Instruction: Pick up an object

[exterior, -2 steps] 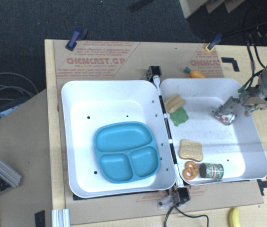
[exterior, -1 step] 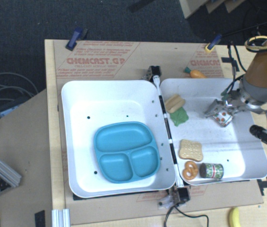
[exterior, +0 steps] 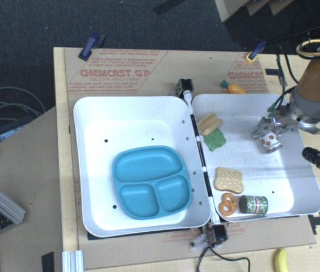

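A cardboard-covered bench point(exterior: 120, 72) on dark carpet point(exterior: 24, 16) bears two white bins — the gripper point(exterior: 269, 130) hangs over the right bin point(exterior: 296, 180), its grip impossible to tell.

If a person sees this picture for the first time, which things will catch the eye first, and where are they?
First comes the blue divided plate, lying alone in the left bin. Next is the grey arm with its orange band, reaching in from the right, its claw low in the right bin just above a small white and red object. Along that bin's left and near sides lie a green piece, a cracker, a pretzel and a small can.
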Controlling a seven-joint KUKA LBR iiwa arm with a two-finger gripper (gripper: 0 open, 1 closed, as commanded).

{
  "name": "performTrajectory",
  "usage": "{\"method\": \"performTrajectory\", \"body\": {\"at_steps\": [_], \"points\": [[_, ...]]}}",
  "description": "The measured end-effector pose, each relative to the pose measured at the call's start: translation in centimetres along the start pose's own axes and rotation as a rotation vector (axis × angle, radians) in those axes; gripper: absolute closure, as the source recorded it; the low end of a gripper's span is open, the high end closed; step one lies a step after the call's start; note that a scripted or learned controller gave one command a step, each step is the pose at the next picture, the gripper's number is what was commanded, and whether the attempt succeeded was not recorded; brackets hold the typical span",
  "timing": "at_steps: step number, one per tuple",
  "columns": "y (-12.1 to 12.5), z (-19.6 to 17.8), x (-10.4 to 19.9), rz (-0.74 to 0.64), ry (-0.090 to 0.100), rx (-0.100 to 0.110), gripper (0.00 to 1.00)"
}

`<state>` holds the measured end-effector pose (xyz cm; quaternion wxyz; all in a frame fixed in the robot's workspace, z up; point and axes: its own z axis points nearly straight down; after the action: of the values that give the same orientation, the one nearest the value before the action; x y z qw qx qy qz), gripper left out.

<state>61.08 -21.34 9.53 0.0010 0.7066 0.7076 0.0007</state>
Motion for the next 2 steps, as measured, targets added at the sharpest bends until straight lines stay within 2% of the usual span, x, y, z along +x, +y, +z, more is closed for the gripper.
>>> {"method": "performTrajectory", "body": {"at_steps": [1,2], "points": [[4.5,-3.9,6.3,-0.001,0.001,0.0,1.0],[5.7,-9.1,14.0,0.0,0.0,-0.001,1.0]]}}
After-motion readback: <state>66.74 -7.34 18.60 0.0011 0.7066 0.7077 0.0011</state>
